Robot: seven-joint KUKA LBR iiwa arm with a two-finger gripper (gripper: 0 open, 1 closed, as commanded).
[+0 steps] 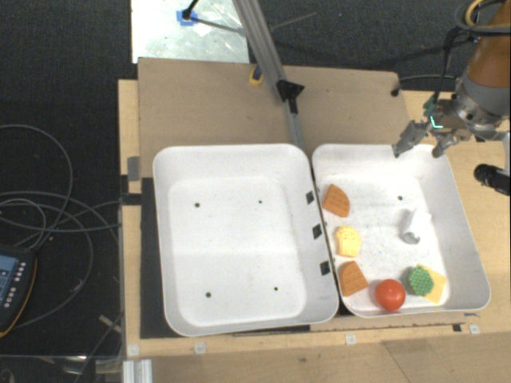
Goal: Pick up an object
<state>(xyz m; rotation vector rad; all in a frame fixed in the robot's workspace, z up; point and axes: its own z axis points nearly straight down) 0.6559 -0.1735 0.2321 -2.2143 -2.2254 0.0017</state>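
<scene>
The gripper hangs at about two o'clock in the view, just over the far rim of the right bin, its two fingers spread apart with nothing between them. Above it the arm shows its orange band and grey wrist. The right bin holds all the loose things, well apart from the gripper. An orange wedge, perhaps a toy bread slice, lies near the bin's left wall at ten o'clock of the bin. Just below it sits a pale yellow block, and below that a second orange wedge at seven o'clock. A red tomato rests near the front rim at six o'clock, just beside a green broccoli-like piece that lies on a yellow slab. A small grey object, too blurred to name, lies toward the bin's right side at three o'clock. The left bin sits beside it on the table, the two touching along their shared edge.
</scene>
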